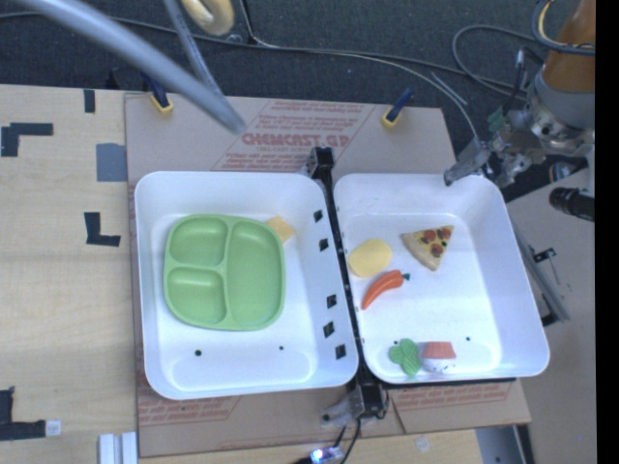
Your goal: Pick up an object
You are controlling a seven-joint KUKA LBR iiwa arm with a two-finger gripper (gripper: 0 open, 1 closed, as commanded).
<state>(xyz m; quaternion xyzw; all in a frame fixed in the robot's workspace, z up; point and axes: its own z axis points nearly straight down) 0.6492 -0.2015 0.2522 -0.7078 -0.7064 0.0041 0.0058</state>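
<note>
Cardboard (290, 133) under the two bins braces them side by side, the right bin (503, 259) gathering pizza slice (428, 246), carrot (381, 289) and yellow piece (369, 256) within reach, while the gripper (484, 162) hovers at its far corner, its state beyond telling.

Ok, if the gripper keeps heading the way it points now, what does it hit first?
The gripper points left and down from the right bin's far right corner. Going straight on, it would probably meet bare bin floor first; the pizza slice is the nearest thing in that line. Depth is hard to judge here.
</note>
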